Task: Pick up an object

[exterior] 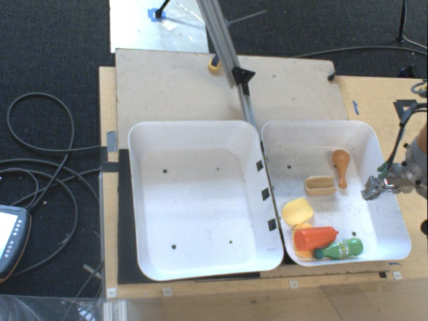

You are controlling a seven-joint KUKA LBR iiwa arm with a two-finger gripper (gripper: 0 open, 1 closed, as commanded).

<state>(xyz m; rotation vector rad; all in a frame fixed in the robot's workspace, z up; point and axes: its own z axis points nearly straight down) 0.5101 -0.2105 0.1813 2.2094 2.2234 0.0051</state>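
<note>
Nearest camera, right bin (pixel 393 243) front edge: green bottle (pixel 340 249) lying on its side at about 5 o'clock of that bin, touching red object (pixel 314 237) just to its 9 o'clock. Orange piece (pixel 302 251) tucked under the red one, mostly hidden. Yellow rounded piece (pixel 297 212) just behind, at 11 o'clock of the red. Further back: tan open tray-like piece (pixel 320 185) near bin centre, then brown drumstick-shaped item (pixel 341 166) at its 1 o'clock, close but apart. Left bin (pixel 144 179) alongside, bare white floor.

Gripper (pixel 374 187) at 3 o'clock of right bin, over its right wall, nothing seen between fingers; open or closed cannot be told at this size. Not touching any item.

Step, as judged: approach, no target engaged yet. Nearest candidates look like tan piece and drumstick item, at the gripper's 9 to 10 o'clock. Next move calls for travel inward over the bin floor, alignment over one isolated item, descent. Front cluster packed tight, likely poor clearance for fingers; the isolated items further back probably safer.
</note>
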